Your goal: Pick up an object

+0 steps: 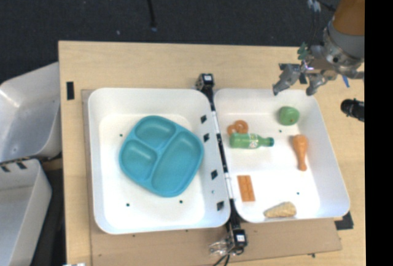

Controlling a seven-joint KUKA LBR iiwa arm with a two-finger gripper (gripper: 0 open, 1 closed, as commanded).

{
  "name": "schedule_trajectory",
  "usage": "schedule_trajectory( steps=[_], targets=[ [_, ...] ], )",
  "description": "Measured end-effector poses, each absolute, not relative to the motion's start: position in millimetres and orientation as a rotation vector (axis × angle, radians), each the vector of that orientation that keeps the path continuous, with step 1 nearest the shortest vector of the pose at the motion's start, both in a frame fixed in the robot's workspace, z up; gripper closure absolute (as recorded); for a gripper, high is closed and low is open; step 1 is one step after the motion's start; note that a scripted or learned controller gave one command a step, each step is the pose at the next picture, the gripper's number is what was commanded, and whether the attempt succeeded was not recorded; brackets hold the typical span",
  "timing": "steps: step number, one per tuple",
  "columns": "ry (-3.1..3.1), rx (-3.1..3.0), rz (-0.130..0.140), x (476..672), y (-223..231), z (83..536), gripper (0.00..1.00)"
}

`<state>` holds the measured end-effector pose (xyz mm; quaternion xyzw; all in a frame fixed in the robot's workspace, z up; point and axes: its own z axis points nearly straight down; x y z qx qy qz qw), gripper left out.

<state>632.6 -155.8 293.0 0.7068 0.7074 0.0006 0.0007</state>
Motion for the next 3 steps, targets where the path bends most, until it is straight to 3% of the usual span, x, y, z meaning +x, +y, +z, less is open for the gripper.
schedule_trajectory(
  steps=[3],
  targets=[
    [2.22,2.221,-0.005,637.6,-152,149,0.0]
  ],
)
